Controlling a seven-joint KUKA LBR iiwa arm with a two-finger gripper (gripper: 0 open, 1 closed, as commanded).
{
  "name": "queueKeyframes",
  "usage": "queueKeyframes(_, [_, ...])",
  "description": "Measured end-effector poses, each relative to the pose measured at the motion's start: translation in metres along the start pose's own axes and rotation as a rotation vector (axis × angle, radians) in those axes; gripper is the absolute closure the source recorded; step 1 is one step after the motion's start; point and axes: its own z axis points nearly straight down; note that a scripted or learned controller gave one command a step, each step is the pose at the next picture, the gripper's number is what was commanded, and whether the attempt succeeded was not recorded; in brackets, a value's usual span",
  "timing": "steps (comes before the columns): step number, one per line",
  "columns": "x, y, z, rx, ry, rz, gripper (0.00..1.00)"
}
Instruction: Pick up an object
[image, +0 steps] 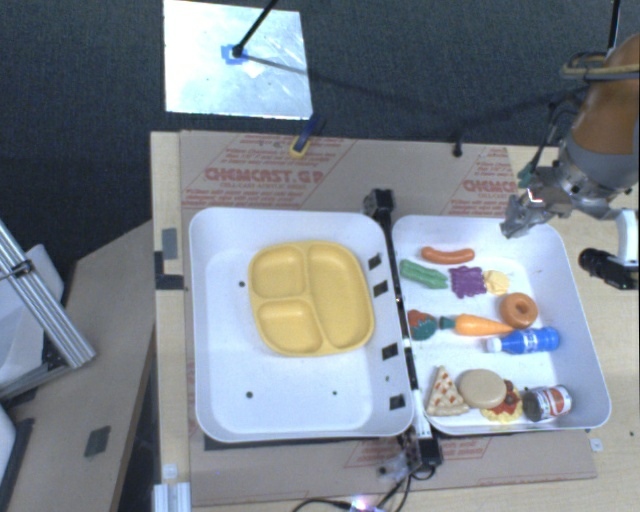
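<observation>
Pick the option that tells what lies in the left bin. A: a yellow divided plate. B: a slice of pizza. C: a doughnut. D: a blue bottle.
A: the yellow divided plate lies alone in the left bin, while the blue bottle, the doughnut and the pizza slice all lie in the right bin.

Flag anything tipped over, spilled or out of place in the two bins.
Little stands out. The can and the blue bottle lie on their sides in the right bin. The yellow tray sits slightly askew in the left bin.
</observation>
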Motion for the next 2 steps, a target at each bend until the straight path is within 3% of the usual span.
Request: queueKeyframes(2, [0.101, -0.021, 0.01, 0.003, 0.003, -0.006, 1.0])
